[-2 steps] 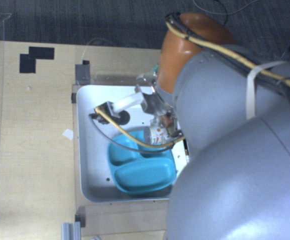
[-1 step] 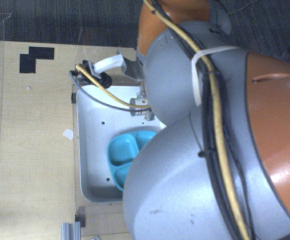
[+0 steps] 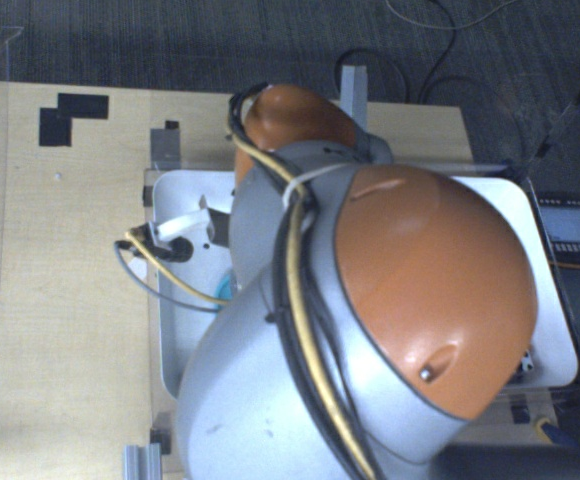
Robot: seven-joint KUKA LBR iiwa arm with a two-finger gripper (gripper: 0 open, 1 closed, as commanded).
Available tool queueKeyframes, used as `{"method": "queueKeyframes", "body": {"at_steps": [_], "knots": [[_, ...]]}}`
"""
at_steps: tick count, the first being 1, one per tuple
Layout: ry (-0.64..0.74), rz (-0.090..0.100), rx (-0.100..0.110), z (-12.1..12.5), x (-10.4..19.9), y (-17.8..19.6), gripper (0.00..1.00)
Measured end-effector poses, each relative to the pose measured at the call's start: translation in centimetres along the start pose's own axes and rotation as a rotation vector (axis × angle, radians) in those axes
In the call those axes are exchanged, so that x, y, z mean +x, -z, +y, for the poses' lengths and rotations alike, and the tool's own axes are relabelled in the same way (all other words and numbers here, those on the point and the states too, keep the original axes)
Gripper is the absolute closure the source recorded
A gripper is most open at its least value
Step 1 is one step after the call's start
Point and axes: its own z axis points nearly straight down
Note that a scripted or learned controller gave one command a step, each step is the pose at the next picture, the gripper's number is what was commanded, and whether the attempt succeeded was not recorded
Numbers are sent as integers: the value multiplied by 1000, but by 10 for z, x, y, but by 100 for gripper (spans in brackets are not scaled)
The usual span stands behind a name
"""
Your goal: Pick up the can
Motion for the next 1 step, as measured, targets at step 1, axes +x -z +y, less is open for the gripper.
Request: {"method": "queueKeyframes", "body": {"at_steps": [1], "knots": [[0,16,4,-8,7,-37,100]]}}
